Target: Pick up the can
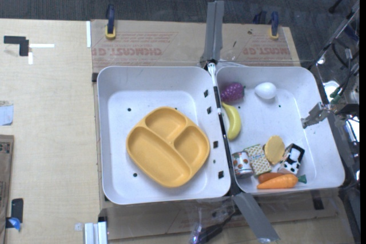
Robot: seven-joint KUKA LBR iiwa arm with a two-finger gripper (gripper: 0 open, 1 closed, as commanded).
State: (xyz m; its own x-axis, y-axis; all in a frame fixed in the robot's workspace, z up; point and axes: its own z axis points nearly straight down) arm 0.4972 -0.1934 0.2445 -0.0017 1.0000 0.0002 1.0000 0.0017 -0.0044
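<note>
Can in right bin, pincer at right rim

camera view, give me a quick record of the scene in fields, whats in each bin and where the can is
left bin: yellow divided plate
right bin: can, banana, purple grapes, white egg, carrot, cracker box, round biscuit, black-and-white item
can: front left corner of right bin, on its side, touching the cracker box
banana: along the left wall, below the grapes
egg: back of bin
carrot: front wall
gripper: at right bin's right edge, far from the can
</note>
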